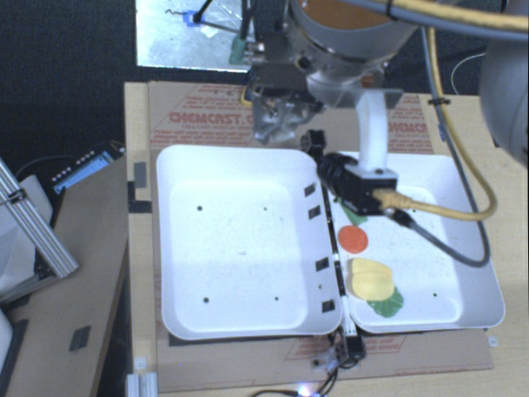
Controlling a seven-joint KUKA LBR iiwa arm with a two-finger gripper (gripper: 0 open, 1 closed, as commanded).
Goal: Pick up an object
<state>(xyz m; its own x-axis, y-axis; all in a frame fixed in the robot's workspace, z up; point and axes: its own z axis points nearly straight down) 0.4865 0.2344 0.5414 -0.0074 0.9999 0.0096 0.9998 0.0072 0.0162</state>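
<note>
Orange disc [354, 239] lies well clear of hovering tool [275, 126].

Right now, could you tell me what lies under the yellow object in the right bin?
A green piece pokes out beneath the yellow object; its remainder is covered.

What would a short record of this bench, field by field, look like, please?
gripper: above the far rim of the left bin
right bin: holds small things near its left wall
orange disc: lies flat, farther back than the yellow piece
yellow piece: just in front of the disc
green piece: partly under the yellow piece's near edge
</note>
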